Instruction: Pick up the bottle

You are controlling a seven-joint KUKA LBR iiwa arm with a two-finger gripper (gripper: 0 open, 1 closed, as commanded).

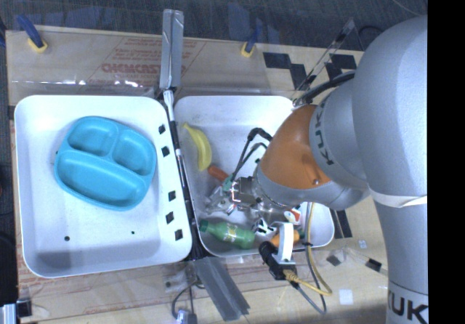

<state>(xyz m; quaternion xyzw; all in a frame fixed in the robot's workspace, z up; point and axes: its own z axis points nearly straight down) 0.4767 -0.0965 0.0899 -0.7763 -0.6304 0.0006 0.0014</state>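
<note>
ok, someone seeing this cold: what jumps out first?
The grey arm with its orange band fills the right side, bent down over the right bin. Next, the blue tray, alone in the left bin. Then the clutter under the wrist: a banana at the right bin's left wall and a green bottle lying along its near edge.

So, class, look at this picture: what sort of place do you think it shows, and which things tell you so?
Most likely a robotics lab bench set up for picking trials. Clues: an industrial arm reaching over two white bins, and odd items for grasping, such as a green bottle and a banana.
</note>
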